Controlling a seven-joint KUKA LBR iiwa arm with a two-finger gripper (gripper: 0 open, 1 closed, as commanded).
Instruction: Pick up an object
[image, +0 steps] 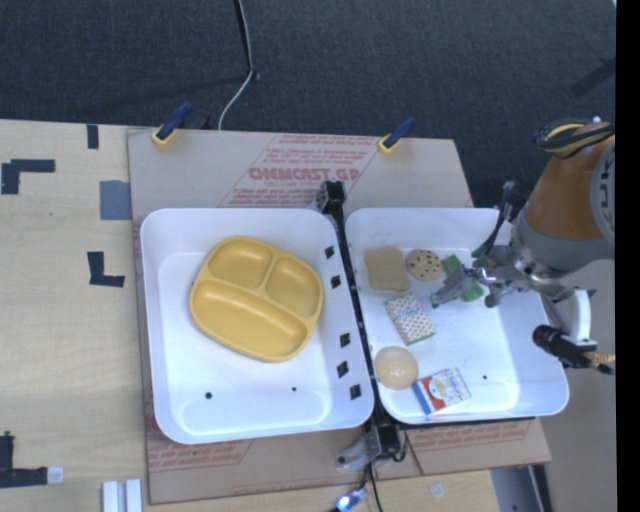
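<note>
Nothing is lifted yet: the gripper (447, 293) hangs over the right bin (500, 392) near the cookie (423, 265), its grasp impossible to tell.

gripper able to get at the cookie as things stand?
Probably yes. The gripper hangs in the right bin, just right of the cookie. Nothing lies on the cookie; only the tan square sits close on its left.

Layout: two bins side by side.
Left bin (170, 400) holds a tray (257, 297). Right bin (520, 395) holds toast (385, 269), cookie (423, 265) beside it, packet (411, 320) below, ball (396, 367), box (442, 389) nearest.
</note>
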